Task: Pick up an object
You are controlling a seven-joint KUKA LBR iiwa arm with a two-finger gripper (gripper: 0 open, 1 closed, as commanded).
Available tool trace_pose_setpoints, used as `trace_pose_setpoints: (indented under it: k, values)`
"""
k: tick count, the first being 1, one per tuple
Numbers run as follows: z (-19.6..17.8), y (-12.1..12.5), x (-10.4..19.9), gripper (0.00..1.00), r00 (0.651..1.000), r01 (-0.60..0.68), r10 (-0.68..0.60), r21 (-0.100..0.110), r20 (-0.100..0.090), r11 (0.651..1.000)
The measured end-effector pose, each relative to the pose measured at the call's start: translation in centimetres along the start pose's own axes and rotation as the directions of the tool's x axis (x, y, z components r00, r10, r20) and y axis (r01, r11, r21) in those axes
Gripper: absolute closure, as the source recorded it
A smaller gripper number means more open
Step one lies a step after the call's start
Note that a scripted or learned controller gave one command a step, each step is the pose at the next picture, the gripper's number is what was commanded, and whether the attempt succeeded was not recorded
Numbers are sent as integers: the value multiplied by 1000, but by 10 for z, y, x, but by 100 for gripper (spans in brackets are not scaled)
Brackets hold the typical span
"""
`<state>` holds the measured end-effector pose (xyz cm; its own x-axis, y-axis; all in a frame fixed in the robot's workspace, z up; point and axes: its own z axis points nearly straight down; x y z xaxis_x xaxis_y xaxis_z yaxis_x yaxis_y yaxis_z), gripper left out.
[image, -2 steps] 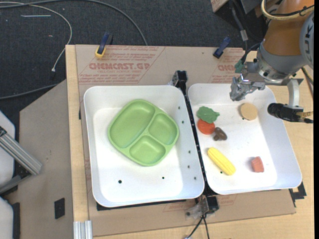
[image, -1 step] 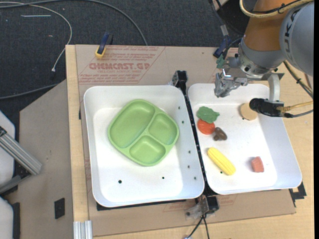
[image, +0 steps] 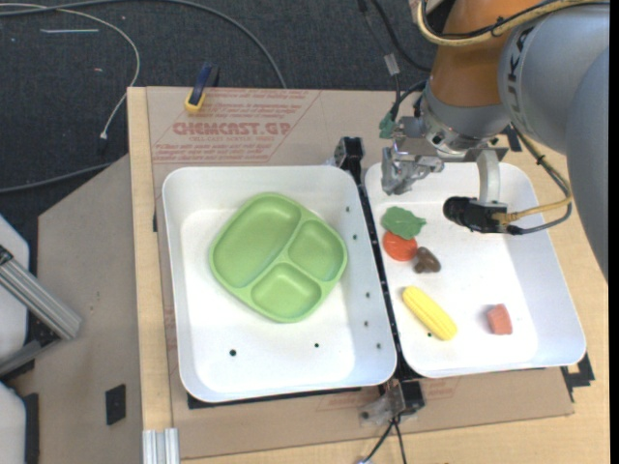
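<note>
The hand (image: 404, 174) is hanging over the far left corner of the right bin (image: 553, 259), just above the little cluster of food toys. Honestly can't tell how its grip is set from this angle, the metal bits all blur together, and nothing is visibly caught in it. The grey arm (image: 551, 56) with its orange band comes in from the upper right.

Right below the hand there's a green leafy piece (image: 404, 222), touching an orange-red round piece (image: 397, 246), and a small brown lump (image: 427, 259) sits just beside that one. Nearer the front of the same bin a yellow corn cob (image: 428, 313) lies at a slant, and a reddish chunk (image: 499, 320) sits apart on its right. A black attachment with a yellow cable (image: 476, 213) sits over the bin's back half.

The left bin (image: 193, 356) has a green divided plate (image: 279, 256) lying flat, three compartments, turned at an angle. Both bins rest on a cardboard-covered surface (image: 232, 124), with a blue and yellow clip (image: 202, 84) at its far edge.
</note>
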<state>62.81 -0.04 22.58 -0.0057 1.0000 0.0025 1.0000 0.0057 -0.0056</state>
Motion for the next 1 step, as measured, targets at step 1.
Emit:
trace_pose_setpoints:
  k: [1]
  values:
    - [-3, 18, 56, 100, 1000, 1, -1, -6, 1, 1000]
